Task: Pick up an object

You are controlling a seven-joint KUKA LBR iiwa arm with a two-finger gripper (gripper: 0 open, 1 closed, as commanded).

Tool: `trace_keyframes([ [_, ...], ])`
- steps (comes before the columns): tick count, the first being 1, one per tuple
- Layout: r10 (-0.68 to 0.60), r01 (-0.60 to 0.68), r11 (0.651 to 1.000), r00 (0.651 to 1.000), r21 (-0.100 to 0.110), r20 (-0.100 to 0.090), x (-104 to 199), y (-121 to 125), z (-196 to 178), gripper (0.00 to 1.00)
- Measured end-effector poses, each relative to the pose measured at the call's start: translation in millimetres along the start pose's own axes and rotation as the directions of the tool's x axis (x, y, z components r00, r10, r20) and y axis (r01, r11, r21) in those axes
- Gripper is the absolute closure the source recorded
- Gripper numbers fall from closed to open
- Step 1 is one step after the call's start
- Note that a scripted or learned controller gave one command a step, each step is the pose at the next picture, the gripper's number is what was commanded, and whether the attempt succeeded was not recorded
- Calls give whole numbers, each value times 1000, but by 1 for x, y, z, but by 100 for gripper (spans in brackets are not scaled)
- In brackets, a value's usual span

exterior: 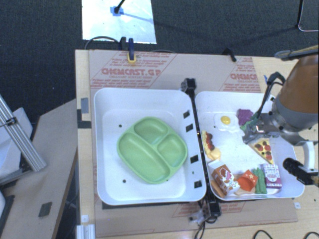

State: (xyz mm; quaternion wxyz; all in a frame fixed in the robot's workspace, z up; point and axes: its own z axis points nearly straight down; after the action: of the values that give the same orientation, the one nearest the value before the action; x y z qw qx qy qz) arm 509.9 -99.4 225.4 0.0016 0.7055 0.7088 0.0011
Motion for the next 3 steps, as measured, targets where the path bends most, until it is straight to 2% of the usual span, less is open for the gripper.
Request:
trace_keyframes([
  [1, -5, 5, 1000, 1000, 2, -2, 51, -5, -6, 100],
  [2, -4, 4, 1000, 1000, 2, -2, 104, 9, 5, 100],
  [3, -5, 5, 1000, 1000, 4, -3, 154, 4, 11, 100],
])
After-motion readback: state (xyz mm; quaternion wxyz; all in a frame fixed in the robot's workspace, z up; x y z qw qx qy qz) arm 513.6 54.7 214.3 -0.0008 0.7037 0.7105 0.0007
